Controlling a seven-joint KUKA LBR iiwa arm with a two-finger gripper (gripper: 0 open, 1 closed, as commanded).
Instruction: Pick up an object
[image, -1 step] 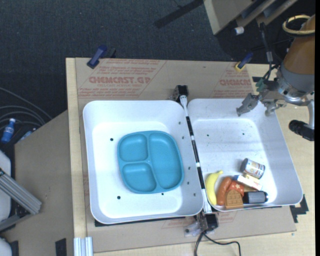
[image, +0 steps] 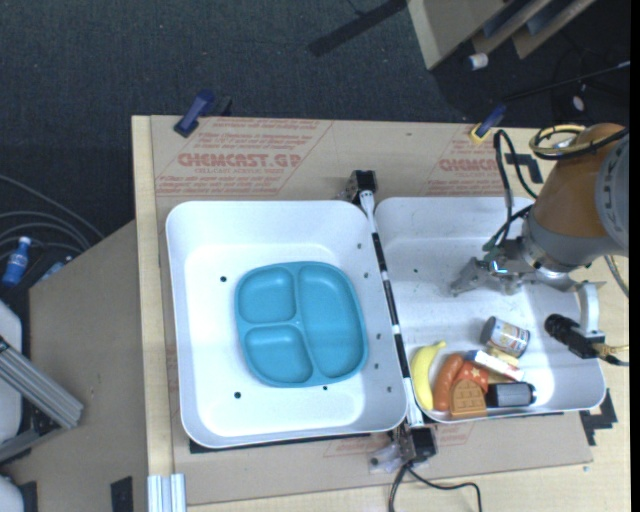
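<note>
The right bin (image: 430, 225) holds a cluster of objects at its near end: a yellow banana (image: 427, 372), an orange-red toy (image: 462, 385), a small tin can (image: 505, 337) lying on its side, and a black and white item (image: 510, 394). My gripper (image: 487, 279) hangs over the middle of this bin, a little beyond the can and apart from it. Its fingers are spread open with nothing between them. The arm's orange band (image: 575, 195) rises behind it at the right.
The left bin (image: 200, 240) carries a blue divided plate (image: 300, 322). A black divider strip (image: 385, 290) runs between the bins. Cables (image: 515, 180) trail over the far right of the bench, and a black fitting (image: 572, 335) juts over the right bin's rim.
</note>
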